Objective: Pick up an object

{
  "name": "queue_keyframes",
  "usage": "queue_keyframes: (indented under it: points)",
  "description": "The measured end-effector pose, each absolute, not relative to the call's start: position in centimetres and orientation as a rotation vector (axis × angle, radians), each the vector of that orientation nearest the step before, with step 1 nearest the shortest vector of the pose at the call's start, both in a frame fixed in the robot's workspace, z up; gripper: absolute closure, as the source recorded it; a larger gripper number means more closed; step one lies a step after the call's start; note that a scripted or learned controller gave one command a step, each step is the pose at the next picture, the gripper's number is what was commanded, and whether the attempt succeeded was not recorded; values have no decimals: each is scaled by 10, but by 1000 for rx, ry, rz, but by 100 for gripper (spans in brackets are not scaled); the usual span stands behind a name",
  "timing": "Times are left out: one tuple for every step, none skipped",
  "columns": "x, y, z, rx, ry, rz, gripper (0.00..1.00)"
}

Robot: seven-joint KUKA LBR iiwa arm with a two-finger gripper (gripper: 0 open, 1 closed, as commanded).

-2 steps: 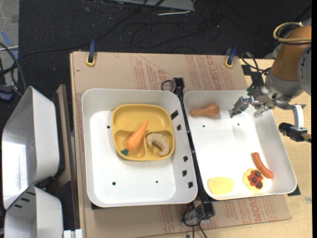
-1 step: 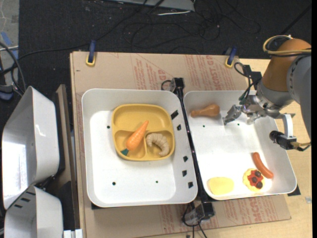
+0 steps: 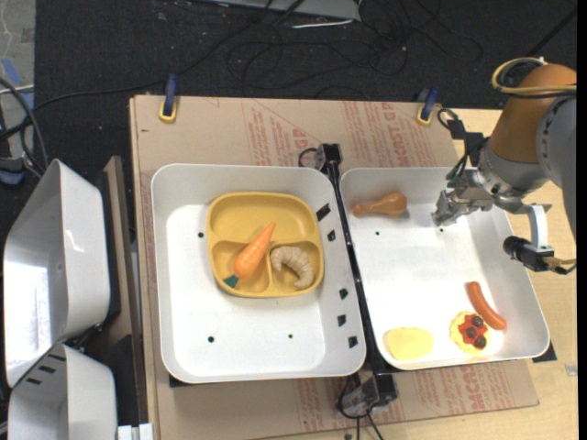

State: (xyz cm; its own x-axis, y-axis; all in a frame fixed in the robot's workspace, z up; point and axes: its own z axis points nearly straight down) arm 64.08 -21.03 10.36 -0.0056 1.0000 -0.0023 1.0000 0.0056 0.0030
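Two clamps (image 3: 168,110) (image 3: 426,108) pin cardboard (image 3: 266,131) under the bins.

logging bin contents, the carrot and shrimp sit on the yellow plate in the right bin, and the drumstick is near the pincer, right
Not quite: the camera view shows the yellow plate, with the carrot and shrimp on it, in the left bin, not the right one. The drumstick does lie near the pincer.

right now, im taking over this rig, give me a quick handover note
Gripper: low over the right bin's far side, nothing seen held; finger state unclear.
Right bin: drumstick just left of the gripper, sausage, small pizza, yellow disc near the front.
Left bin: yellow divided plate holding carrot and shrimp.
Done: nothing picked.
Left: grasp and lift one object; the drumstick is nearest.
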Motion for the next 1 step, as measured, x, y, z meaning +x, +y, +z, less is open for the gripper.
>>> queue_keyframes:
  points:
    - [638, -217, 164, 2217, 2216, 4, 100]
